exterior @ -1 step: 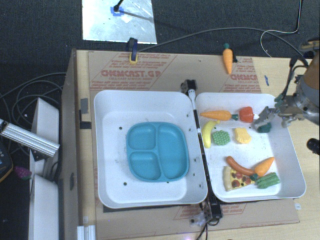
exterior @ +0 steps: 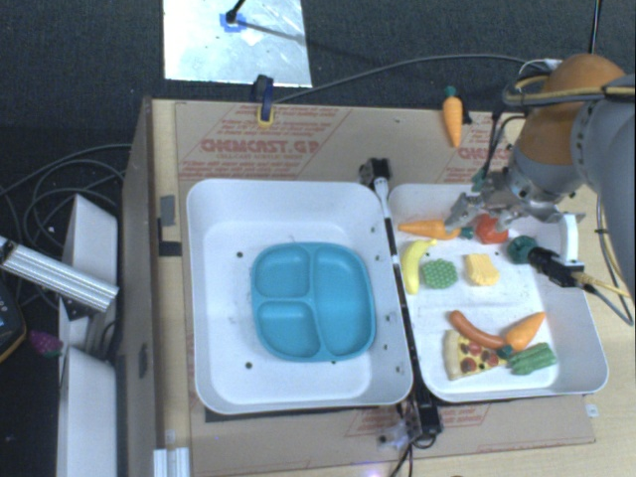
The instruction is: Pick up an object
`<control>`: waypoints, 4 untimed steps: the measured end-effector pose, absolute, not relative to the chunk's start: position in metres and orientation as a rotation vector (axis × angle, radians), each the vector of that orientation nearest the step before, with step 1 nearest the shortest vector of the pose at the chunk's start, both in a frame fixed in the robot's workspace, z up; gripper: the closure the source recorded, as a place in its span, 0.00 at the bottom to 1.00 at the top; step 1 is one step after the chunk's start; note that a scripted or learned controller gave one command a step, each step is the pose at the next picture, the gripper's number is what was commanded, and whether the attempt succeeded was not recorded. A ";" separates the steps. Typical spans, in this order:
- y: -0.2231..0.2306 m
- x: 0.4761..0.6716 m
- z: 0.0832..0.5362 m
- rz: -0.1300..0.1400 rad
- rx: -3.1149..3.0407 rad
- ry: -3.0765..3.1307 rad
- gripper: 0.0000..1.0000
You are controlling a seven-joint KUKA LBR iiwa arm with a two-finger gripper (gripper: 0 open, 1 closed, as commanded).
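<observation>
My gripper [exterior: 484, 212] hangs low over the back of the right bin [exterior: 581, 316], reaching in from the right. Just under it are an orange toy carrot [exterior: 429, 229] pointing left and a red toy tomato [exterior: 492, 231]. Its tip is right by the carrot's thick end and the tomato; I cannot tell whether it touches either. Nearby in the same bin lie a yellow banana [exterior: 411, 264], a green leafy piece [exterior: 438, 273], a yellow cheese block [exterior: 482, 268] and a dark green item [exterior: 522, 248].
At the right bin's front lie a sausage [exterior: 475, 329], another orange carrot [exterior: 525, 328], a pizza slice [exterior: 469, 356] and a green vegetable [exterior: 532, 359]. The left bin [exterior: 214, 266] holds a blue divided plate [exterior: 313, 301]. A third carrot [exterior: 453, 119] lies on the cardboard behind.
</observation>
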State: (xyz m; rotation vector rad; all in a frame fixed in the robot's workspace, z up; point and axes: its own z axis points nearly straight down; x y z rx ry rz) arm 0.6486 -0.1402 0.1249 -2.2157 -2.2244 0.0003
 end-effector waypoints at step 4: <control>-0.077 0.543 0.185 -0.003 -2.217 -2.226 1.00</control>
